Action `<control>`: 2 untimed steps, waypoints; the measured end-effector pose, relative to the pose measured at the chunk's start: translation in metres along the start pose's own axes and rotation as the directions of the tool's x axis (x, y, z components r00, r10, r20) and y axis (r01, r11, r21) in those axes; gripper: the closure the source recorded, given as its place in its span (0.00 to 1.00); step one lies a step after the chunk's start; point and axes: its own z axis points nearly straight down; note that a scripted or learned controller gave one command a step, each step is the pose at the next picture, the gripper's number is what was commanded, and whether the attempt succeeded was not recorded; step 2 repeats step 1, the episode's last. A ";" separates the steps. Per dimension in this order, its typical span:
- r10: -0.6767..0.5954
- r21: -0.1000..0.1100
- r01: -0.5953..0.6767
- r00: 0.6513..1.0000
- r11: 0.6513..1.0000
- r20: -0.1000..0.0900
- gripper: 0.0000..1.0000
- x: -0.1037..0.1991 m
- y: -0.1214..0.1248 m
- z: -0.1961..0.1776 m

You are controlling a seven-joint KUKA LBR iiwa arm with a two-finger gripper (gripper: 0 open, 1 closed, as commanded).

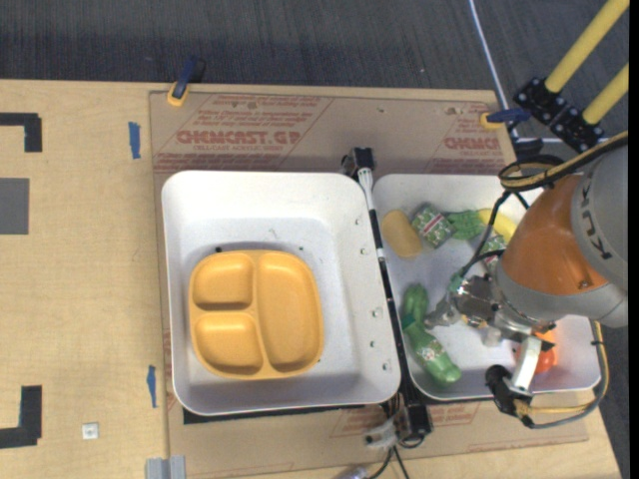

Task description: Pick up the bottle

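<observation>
The grey arm with its orange band is reaching in from three o'clock over the right shallow white bin [589,372]. Its two-finger gripper [446,310] is hanging low in that bin, fingers spread apart and clamped on nothing. The green plastic bottle [423,335] is lying on its side on the bin floor, just beside the gripper at its seven o'clock, running from the bin's centre toward six o'clock. A second green bottle with a patterned label [446,225] is resting near twelve o'clock of the bin, with a round tan object [400,234] touching it at nine o'clock. In the left shallow white bin [200,203], an orange-yellow three-compartment plastic tray [257,311] is sitting at the centre.
</observation>
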 end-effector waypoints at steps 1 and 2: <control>-0.059 0.003 0.059 0.998 0.998 0.002 0.00 0.026 0.070 -0.114; -0.059 0.003 0.059 0.998 0.998 0.002 0.00 0.026 0.070 -0.114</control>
